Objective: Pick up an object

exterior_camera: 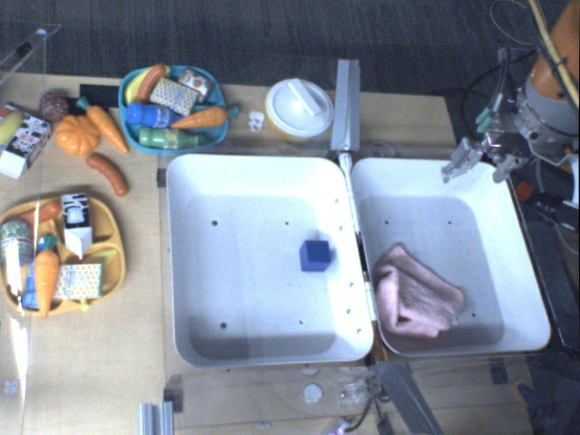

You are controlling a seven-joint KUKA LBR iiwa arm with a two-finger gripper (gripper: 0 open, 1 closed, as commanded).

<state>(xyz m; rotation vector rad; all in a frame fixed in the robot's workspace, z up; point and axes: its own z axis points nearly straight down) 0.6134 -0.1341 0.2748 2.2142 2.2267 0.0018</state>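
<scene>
- Mounted above the worktop (136,352), looking down at a slant, far edge toward the top of frame.
- Set far enough back to take in both white bins whole: left bin (190,333) and right bin (521,333), side by side, filling the middle and right.
- Also takes in a strip of worktop at left with a yellow tray (111,275) and a blue bowl (217,136), and dark floor (272,12) beyond the far edge.
- Catches the arm (548,107) entering at upper right, cut off by the frame edge, gripper (478,163) over the right bin's far corner.
</scene>
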